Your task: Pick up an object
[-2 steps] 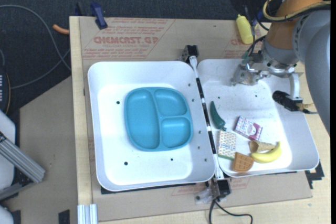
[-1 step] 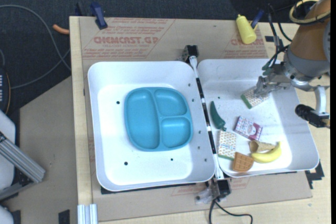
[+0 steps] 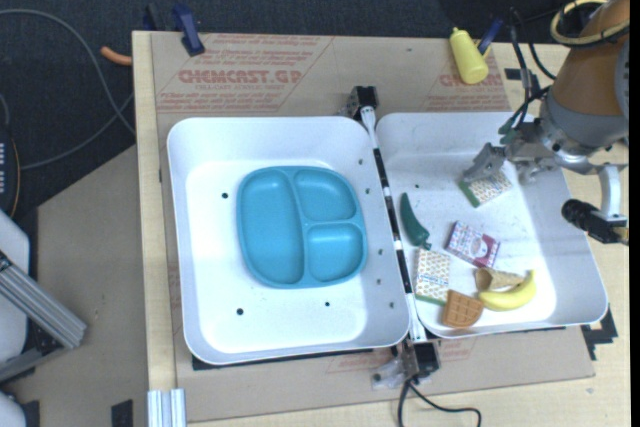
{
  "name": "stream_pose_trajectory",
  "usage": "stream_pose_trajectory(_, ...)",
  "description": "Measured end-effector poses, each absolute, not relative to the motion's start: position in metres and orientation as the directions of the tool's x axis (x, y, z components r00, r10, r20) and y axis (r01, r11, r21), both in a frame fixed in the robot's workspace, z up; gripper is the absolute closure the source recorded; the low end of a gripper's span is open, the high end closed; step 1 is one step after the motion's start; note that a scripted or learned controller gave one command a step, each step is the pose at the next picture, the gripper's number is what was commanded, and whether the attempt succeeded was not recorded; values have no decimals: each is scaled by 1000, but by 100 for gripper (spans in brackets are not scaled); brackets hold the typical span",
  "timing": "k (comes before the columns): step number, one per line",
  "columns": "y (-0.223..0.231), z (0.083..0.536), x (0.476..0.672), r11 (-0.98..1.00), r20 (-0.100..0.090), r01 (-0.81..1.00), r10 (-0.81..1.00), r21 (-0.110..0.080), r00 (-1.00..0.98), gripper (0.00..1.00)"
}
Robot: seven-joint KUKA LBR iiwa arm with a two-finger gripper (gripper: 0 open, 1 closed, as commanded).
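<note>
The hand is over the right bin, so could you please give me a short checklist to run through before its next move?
1. Hand over the right bin: ok.
2. Small patterned packet right under the hand, whether gripped: cannot tell.
3. Packet apart from the other items: ok.
4. Banana, waffle and cards crowded at the near edge: not ok for a clean grasp.
5. Blue divided plate lies flat in the left bin: ok.

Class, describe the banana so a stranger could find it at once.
Look in the right bin, not the left one with the blue tray. Go to its near right corner. The banana lies there beside a tan waffle, the only curved yellow thing in the bin.
</note>
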State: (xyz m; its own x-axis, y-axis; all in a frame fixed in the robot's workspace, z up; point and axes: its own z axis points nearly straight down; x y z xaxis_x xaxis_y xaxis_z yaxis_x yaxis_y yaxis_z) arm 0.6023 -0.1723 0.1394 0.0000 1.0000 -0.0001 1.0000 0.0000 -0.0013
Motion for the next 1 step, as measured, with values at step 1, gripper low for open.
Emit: stream_pose_trajectory(1, -164, 89, 603, 0, -4, 1000, 1000, 6, 0, 0)
